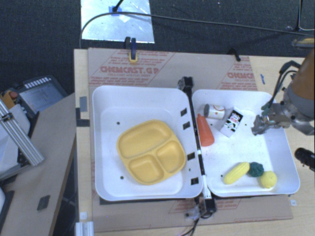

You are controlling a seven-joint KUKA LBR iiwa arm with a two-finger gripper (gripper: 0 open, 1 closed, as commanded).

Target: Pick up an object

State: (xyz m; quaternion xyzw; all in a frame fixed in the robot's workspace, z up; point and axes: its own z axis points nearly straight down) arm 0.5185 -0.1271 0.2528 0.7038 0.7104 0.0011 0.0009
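The arm is reaching in from the right, its gripper (pixel 259 127) hanging over the right bin (pixel 283 146) near a small black-and-white box (pixel 232 122). A can (pixel 214 111) is lying beside an orange carrot (pixel 204 130). Toward the front, a corn cob (pixel 236 172), a green lump (pixel 255 169) and a lemon (pixel 268 179) are sitting together. A yellow tray (pixel 150 151) is lying in the left bin (pixel 106 132).

Arm low, hand (pixel 259 128) pointed left.
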